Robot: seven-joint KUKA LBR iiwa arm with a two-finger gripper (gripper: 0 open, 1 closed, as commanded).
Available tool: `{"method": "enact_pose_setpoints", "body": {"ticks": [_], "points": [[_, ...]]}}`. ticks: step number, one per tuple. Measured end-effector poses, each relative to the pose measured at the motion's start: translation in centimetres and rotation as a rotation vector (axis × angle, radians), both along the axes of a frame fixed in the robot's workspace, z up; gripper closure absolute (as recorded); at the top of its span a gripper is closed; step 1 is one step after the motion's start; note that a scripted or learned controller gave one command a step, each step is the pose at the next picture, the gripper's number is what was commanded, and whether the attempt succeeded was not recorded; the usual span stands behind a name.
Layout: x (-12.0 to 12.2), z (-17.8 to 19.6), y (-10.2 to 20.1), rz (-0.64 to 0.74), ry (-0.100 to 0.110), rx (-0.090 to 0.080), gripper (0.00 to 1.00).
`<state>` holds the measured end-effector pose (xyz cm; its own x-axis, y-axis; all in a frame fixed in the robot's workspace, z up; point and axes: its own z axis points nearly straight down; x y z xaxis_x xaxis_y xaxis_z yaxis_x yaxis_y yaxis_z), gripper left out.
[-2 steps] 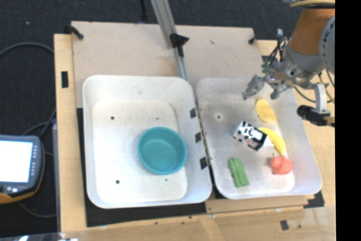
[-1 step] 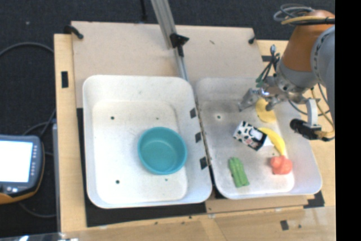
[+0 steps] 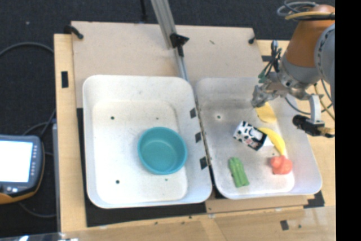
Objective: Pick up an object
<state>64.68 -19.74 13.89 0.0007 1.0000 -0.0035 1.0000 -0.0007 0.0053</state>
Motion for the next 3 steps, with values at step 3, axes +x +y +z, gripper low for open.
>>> {"method": "enact_pose_setpoints", "body": {"ticks": [3], "points": [[0.4, 7.9, 5.0, 0.007, 0.005, 0.005, 1.00]]}}
